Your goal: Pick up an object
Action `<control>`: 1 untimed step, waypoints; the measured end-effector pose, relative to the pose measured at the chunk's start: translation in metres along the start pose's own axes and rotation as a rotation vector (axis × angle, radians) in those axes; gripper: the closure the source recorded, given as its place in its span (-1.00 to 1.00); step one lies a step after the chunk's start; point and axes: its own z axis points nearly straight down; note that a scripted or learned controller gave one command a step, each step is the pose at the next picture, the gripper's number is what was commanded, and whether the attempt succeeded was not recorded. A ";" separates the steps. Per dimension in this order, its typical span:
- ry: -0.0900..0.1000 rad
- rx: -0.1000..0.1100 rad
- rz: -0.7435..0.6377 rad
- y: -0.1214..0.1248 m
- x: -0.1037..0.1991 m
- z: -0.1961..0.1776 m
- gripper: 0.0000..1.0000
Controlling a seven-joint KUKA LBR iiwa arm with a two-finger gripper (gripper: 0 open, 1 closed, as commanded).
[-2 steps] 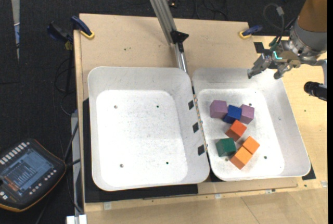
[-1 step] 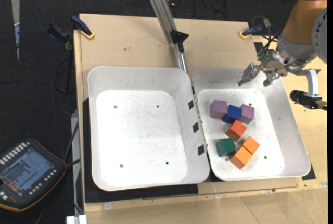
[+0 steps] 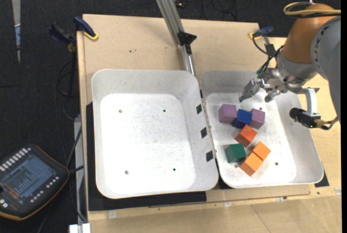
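Observation:
Several small blocks lie clustered in the right bin (image 3: 303, 164): a purple block (image 3: 227, 114), a blue block (image 3: 244, 117), a second purple block (image 3: 257, 117), an orange block (image 3: 248, 134), a green block (image 3: 235, 153) and two more orange blocks (image 3: 256, 157). My gripper (image 3: 257, 92) hangs over the far part of that bin, just beyond the blocks. Its two fingers are spread apart, and nothing sits between them.
The left bin (image 3: 108, 134) stands beside the right one, their walls touching. A slanted metal pole (image 3: 171, 15) comes down to the far edge between the bins. A teach pendant (image 3: 27, 178) lies off the bench at the lower left.

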 end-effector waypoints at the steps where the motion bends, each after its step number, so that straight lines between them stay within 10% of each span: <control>1: -0.001 -0.004 -0.001 0.000 0.001 0.023 -1.00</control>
